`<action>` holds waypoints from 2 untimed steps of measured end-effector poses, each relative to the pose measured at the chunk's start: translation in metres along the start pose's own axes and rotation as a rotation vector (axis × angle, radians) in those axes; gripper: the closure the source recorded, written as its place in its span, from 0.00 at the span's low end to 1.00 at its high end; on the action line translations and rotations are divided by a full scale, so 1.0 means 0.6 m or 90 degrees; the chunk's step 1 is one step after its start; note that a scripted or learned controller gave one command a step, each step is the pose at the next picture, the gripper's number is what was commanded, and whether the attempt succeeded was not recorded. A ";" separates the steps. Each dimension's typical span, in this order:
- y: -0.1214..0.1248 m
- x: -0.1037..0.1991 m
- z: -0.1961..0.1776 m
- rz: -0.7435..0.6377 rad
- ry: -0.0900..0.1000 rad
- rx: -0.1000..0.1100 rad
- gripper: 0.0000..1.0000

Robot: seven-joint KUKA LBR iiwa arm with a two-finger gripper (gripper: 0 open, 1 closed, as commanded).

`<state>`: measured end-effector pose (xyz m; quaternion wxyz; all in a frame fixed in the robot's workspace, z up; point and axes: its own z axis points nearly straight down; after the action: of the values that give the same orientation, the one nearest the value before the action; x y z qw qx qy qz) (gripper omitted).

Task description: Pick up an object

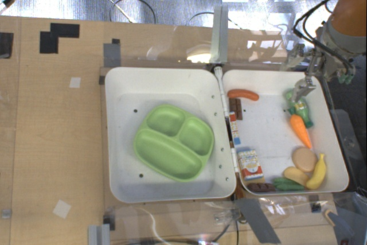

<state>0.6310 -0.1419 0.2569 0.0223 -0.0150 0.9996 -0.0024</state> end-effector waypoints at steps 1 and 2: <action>-0.098 0.015 0.266 0.168 0.030 -0.001 0.00; -0.102 0.080 0.278 0.219 0.021 0.001 0.00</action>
<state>0.5926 -0.2050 0.0885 0.0059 0.1565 0.9877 0.0001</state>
